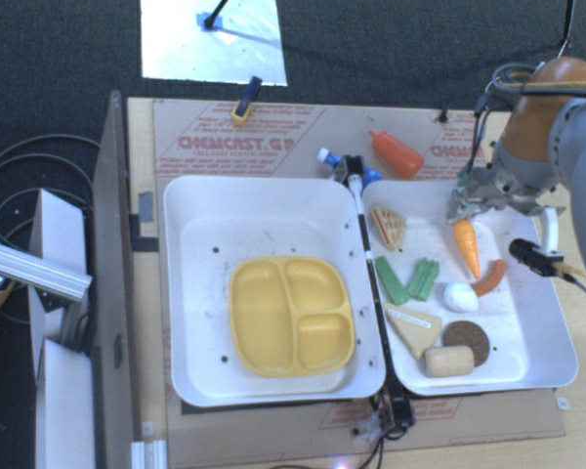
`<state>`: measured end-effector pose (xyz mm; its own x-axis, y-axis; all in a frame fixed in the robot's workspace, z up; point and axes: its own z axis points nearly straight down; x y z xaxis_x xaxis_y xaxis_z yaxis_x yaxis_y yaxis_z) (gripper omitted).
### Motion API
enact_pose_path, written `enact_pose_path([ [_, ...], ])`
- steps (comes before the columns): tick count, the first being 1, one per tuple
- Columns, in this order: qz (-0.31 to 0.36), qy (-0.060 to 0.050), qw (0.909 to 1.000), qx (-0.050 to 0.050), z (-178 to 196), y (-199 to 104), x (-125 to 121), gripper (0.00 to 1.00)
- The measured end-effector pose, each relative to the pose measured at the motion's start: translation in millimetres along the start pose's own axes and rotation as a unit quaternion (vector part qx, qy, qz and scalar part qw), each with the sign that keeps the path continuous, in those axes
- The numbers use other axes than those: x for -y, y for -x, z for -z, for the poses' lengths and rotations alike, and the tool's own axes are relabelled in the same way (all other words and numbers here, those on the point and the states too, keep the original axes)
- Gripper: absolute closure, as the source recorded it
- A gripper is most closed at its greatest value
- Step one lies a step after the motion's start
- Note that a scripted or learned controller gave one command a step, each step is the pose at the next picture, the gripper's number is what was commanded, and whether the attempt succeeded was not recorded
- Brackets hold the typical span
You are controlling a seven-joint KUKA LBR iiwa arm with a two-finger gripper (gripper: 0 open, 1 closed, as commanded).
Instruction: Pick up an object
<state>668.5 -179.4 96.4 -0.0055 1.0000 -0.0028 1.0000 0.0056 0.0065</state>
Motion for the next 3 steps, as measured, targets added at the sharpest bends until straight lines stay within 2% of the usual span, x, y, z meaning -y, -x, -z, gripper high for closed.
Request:
enact_pose_path([
  [1,-0.002,0.0,1.0,-0.001,54.9,-31.2,52.0,1.0],
  [2,0.001,0.0,1.0,-0.002,147.6,-87.7,113.0,1.0],
  [3,0.002,-0.003,1.0,-0.003,153.6,-150.3,137.2,1.0],
])
